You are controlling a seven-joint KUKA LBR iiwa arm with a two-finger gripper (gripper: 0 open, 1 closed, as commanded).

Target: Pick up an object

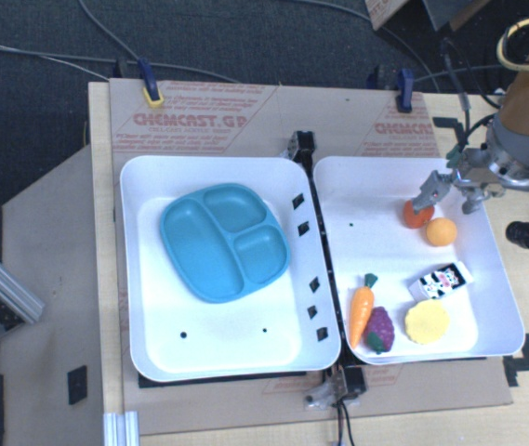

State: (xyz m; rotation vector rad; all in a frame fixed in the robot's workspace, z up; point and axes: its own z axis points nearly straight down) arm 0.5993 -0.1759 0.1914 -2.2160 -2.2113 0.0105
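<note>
My gripper (451,198) hangs over the back right part of the right bin (366,184), fingers spread open with nothing between them. One fingertip (429,194) is just above a small red toy fruit (416,216); whether they touch I cannot tell. An orange ball (441,232) lies right beside the red fruit, nearer the front. Further forward in the same bin lie a black-and-white box (441,282), a yellow round piece (427,323), a toy carrot (362,307) and a purple toy fruit (379,329).
The left bin (143,277) holds a blue divided plate (225,240). A black divider (312,249) runs between the bins. Clamps (151,89) hold the cardboard at the back edge. Cables trail behind the bench.
</note>
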